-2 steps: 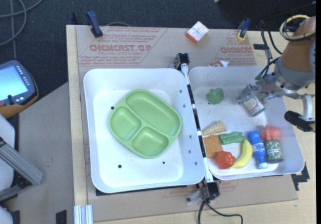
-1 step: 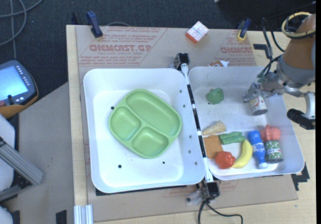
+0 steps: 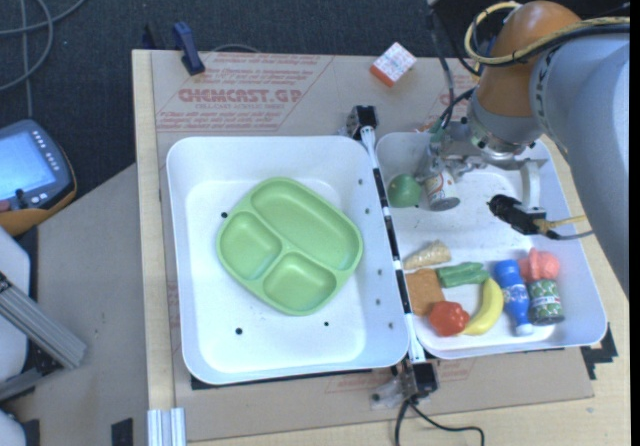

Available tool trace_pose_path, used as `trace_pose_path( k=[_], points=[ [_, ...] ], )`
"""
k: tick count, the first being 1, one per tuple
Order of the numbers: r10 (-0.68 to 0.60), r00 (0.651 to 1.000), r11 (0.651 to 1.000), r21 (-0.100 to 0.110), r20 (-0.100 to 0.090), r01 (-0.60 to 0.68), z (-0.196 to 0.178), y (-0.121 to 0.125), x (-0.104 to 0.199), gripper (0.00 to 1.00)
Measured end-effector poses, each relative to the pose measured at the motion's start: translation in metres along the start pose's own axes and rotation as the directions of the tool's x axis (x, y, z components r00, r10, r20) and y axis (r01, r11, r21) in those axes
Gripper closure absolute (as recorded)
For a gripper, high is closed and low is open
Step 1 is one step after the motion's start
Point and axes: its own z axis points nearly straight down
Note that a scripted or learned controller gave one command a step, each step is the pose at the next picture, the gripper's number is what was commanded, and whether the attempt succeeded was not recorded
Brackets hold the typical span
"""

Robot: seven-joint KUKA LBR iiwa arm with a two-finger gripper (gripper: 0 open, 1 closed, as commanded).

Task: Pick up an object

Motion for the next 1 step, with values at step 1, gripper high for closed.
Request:
trace_pose_path(
  k=[1],
  points=[
    [0.005,1.0,1.0,0.003,-0.002,-0.005,-0.1027,-0.0743,0.056,1.0]
  ],
)
